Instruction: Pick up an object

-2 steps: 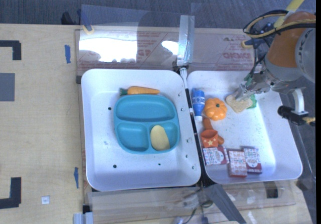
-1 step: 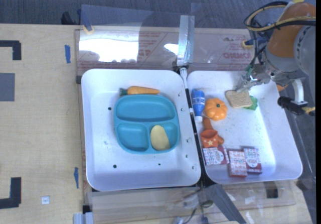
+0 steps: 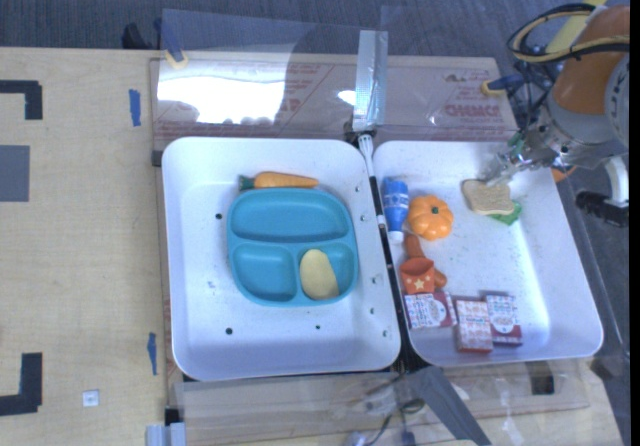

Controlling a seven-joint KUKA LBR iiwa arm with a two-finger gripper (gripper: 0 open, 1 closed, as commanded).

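Note:
My gripper (image 3: pixel 512 162) hangs over the far right part of the right bin (image 3: pixel 560 274), just above and to the right of a toy sandwich (image 3: pixel 489 197) with a green leaf sticking out. The grey arm with its orange band (image 3: pixel 590 74) comes in from the upper right. Also in the right bin lie an orange pumpkin (image 3: pixel 431 218), a blue bottle (image 3: pixel 395 204), a red-orange toy (image 3: pixel 420 272) and three small red-and-white cartons (image 3: pixel 470 317) along the near side.
The left bin (image 3: pixel 190 264) holds a blue divided tray (image 3: pixel 285 234) with a yellow potato-like piece (image 3: pixel 318 274) in its near right compartment. A carrot (image 3: pixel 283 180) lies just behind the tray. A clear plastic sheet (image 3: pixel 300 84) lies behind the bins.

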